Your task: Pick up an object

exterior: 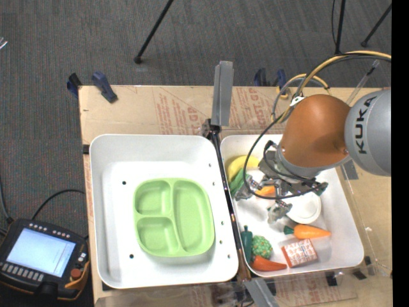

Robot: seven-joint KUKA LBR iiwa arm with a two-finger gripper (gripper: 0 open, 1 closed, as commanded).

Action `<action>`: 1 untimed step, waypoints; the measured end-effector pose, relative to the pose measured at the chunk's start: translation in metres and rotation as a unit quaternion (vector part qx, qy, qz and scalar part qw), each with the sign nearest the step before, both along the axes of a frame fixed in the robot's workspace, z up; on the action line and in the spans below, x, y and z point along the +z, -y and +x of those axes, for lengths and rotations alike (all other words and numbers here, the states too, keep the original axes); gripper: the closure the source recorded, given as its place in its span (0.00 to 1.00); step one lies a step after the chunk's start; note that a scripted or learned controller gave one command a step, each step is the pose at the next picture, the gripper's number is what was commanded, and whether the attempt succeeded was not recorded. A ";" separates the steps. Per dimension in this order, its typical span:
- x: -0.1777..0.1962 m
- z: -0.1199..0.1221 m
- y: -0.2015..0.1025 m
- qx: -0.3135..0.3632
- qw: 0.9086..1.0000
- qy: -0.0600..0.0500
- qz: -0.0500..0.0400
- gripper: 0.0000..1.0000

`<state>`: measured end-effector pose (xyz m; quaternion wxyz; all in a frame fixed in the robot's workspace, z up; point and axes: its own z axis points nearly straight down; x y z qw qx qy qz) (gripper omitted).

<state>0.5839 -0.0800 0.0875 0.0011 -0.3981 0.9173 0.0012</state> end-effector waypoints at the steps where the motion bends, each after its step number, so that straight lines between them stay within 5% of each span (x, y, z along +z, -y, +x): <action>1: 0.001 0.014 0.002 0.047 0.999 0.001 0.000 0.00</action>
